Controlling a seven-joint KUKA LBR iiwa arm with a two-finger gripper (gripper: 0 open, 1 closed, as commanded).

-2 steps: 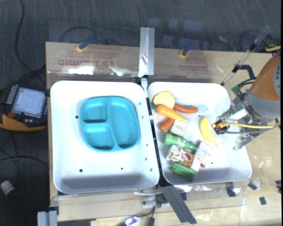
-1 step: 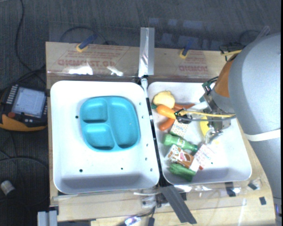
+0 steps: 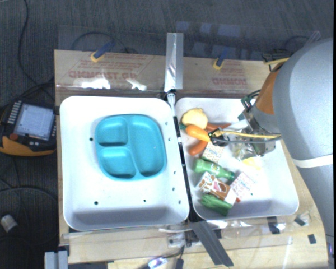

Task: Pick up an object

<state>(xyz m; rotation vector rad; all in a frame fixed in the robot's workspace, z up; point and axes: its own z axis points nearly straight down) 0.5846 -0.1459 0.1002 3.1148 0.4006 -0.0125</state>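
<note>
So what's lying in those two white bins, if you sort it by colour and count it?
Blue, divided tray in the left bin: 1
Orange, carrot-like pieces: 2
Pale yellow, round item: 1
Green, long pieces: 2
Printed small packets: 3
Total I can tell apart: 9. The clutter under the gripper in the right bin is too jumbled to count.
</note>
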